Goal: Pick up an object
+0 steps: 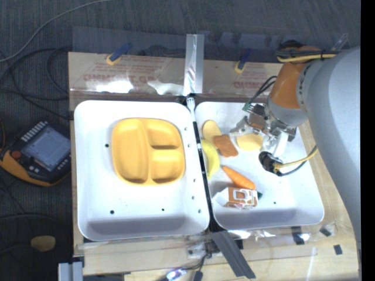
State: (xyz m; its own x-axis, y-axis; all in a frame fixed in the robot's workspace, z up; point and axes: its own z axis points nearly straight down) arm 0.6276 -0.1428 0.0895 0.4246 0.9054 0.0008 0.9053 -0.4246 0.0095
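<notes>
The grey arm with the orange band reaches into the right shallow white bin, its end effector low over that bin's upper middle; whether it is wide or narrow cannot be told, as it is too small and cluttered to read.

Taking the right bin as landmark: a pale yellow round piece lies in its upper middle, just beside the end effector. A brown bread-like piece sits to the left of that, with a small pale yellow slice above it near the bin's top left corner. A yellow banana-shaped piece hugs the bin's left wall. An orange carrot lies slanted at its centre, and a small orange-and-white printed packet rests just below it.

Left of the right bin, the left white bin holds a yellow divided plastic tray.
</notes>
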